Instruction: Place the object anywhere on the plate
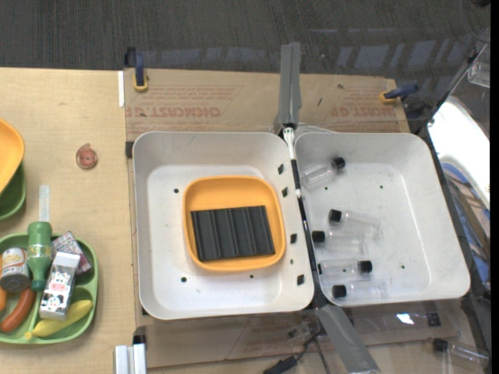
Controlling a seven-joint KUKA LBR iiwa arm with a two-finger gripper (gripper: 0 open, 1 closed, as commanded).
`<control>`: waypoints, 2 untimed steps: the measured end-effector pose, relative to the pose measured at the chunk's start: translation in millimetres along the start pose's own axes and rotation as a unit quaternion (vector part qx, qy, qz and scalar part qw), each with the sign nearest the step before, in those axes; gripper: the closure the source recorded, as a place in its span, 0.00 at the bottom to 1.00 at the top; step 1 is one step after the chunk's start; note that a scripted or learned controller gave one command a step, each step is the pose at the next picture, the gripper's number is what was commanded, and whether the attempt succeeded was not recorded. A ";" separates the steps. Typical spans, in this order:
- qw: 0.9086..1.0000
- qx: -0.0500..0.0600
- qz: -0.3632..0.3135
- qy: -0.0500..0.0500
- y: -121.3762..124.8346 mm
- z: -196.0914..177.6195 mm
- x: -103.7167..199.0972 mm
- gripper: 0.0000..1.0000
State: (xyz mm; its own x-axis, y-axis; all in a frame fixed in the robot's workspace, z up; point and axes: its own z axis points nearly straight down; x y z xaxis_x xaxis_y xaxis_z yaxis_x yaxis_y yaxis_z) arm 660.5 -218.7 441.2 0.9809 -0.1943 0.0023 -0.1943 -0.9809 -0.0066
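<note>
Left bin (156, 209): side by side with the right bin (421, 209), rims touching.
Plate (234, 189): in the left bin, near its middle.
Ridged block (234, 234): on the plate.
Vials (355, 269): in the right bin, mostly toward its left wall.
Food tray (87, 312): left of both bins.

light: bright, even | shadows: soft | glare: white patch at right edge (460, 131) | focus: mildly soft

Dark grey carpet floor (234, 14) lies behind the wooden bench (62, 115).
</note>
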 end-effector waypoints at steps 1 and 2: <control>1.000 0.000 0.000 0.000 -0.5 -0.2 0.0 1.00; 1.000 0.000 -0.001 0.001 -0.8 -0.8 0.0 1.00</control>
